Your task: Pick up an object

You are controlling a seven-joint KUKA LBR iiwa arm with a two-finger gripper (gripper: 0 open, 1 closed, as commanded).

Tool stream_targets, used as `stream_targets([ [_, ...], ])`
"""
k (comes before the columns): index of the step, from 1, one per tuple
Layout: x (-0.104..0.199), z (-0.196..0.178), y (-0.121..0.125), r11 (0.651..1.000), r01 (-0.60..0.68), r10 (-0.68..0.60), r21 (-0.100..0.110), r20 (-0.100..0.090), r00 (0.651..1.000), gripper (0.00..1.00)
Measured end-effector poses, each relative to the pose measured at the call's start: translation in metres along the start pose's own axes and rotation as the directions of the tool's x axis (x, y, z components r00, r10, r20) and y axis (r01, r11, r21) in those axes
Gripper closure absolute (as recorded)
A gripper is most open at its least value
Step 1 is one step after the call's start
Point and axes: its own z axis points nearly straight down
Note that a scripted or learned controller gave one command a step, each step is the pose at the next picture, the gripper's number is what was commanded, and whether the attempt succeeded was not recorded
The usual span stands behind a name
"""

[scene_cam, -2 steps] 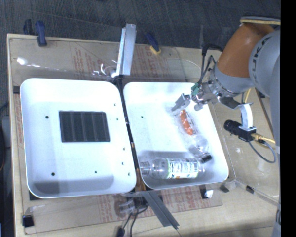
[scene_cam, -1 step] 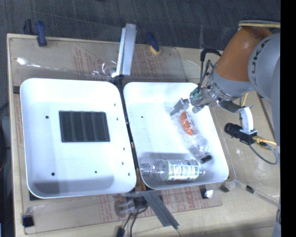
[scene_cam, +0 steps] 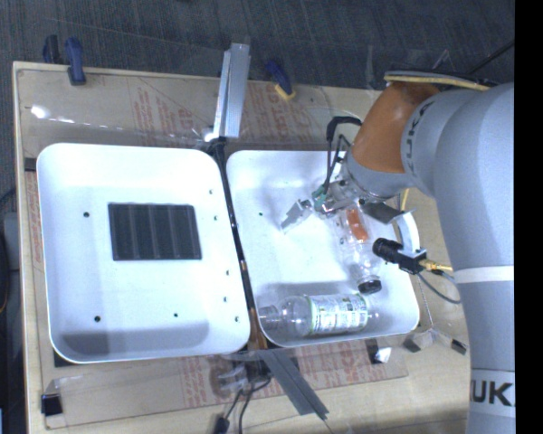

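Observation:
My gripper (scene_cam: pixel 296 214) hangs over the upper middle of the right bin (scene_cam: pixel 253 179), at the end of the grey arm that reaches in from the right. Just to its right lies a small clear bottle (scene_cam: pixel 355 242) with an orange label and a black cap, partly under the wrist. A larger clear plastic bottle (scene_cam: pixel 321 315) with a white label lies on its side along the bin's front wall. I see nothing in the gripper.
A dark grey ribbed rectangular block (scene_cam: pixel 154 231) lies flat in the middle of the left bin (scene_cam: pixel 63 315). A metal bar (scene_cam: pixel 231 89) stands behind the seam between the bins. Blue clamps (scene_cam: pixel 74 57) sit on the bench's far edge.

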Motion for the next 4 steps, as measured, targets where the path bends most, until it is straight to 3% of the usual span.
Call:
stream_targets([
  [1,-0.002,-0.085,-0.006,1.0,0.021,-0.021,-0.004,0.004,1.0,0.0],
  [2,-0.007,-0.109,0.011,0.997,0.082,-0.082,-0.004,0.005,0.997,0.0],
  [3,-0.007,-0.119,0.011,0.996,0.084,-0.084,-0.004,0.006,0.996,1.0],
  [4,-0.007,-0.119,0.011,0.996,0.084,-0.084,-0.003,0.006,0.996,0.0],
])
